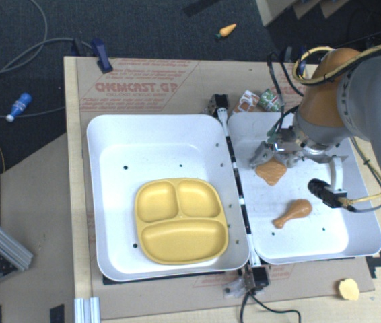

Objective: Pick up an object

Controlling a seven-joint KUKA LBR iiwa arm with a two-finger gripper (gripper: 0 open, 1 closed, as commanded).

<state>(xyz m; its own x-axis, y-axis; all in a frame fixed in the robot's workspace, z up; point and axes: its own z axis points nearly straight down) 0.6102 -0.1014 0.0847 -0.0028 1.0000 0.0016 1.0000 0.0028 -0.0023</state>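
I see 2 white bins side by side on the surface (76,180). The left bin (110,140) holds 1 yellow divided plate (179,219) with 3 compartments, lying flat toward the near side.

In the right bin (359,237), my arm (342,96) reaches in from the right, and the claw (276,155) hangs low over the bin's far left part. It sits right over a tan, rounded food piece (271,173), touching or nearly touching its top edge; I cannot tell whether the claw is spread or closed. A toy drumstick (293,212) lies apart from it, nearer the bin's middle.

Outside the bins, a small yellow chunk (347,289) rests at the surface's near right corner, and a blue bottle (19,105) lies on the floor at left.
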